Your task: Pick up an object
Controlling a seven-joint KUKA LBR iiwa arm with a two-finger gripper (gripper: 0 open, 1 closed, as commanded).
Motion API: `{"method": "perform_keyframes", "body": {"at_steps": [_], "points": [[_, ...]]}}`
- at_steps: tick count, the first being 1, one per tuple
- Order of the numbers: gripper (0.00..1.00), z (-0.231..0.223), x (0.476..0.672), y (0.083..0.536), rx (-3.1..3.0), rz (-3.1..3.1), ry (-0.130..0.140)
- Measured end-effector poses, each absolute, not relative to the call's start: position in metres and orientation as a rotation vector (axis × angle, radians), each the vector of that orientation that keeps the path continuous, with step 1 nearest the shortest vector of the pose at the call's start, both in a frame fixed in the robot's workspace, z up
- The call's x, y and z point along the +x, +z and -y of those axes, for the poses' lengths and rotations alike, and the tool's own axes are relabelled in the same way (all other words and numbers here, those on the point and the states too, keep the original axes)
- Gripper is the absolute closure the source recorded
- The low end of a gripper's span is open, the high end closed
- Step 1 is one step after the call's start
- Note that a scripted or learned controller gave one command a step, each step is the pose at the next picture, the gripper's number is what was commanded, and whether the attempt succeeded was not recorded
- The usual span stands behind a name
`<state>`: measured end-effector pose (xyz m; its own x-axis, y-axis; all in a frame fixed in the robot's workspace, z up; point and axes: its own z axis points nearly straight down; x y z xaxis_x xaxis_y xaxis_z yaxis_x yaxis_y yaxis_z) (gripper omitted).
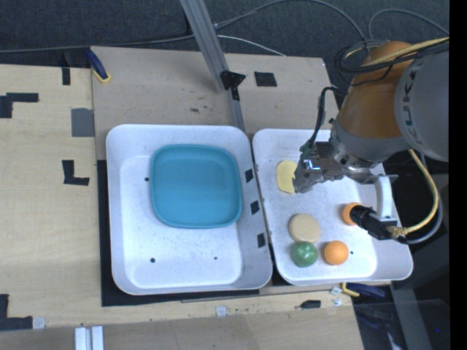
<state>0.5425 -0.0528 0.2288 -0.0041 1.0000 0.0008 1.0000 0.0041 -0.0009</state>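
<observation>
Gripper (305,175) hangs low over the right bin (271,195), just at the right edge of the pale yellow piece (285,176), w/ the arm (379,108) coming in from the right. Can't tell from this angle how its jaws stand, and nothing visibly sits in it, so no hold to claim yet.

Likely target = the yellow piece, lying flat near the right bin's left wall, upper part. Other candidates lie further down the bin: a beige round object (304,227), a green ball (304,254) just below and touching or nearly so, an orange ball (336,253) beside the green one, plus a second orange object (353,214) near the right wall, partly behind a black fitting. Left bin (124,195) carries a blue plate (195,186).

To do the step well, imo: centre over the yellow piece rather than its edge, since now the gripper looks offset toward its right side. The piece looks flat and thin, so come down fully to the bin floor before closing, and mind the bin wall close by on the left. Lift straight up, slowly; a flat thing may slip out.

Hard to make out: the yellow piece's right portion is covered by the gripper, so its full shape and thickness are unclear. Whether gripper touches it or hovers above, can't say. Arm's bulk hides the bin's upper right corner.
</observation>
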Motion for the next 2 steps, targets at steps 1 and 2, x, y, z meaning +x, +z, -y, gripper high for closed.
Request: {"method": "perform_keyframes", "body": {"at_steps": [1,2], "points": [[1.0,0.002,0.523,0.22,-2.215,2.225,0.001],[1.0,-0.053,0.521,0.219,-2.215,2.226,0.0]]}}
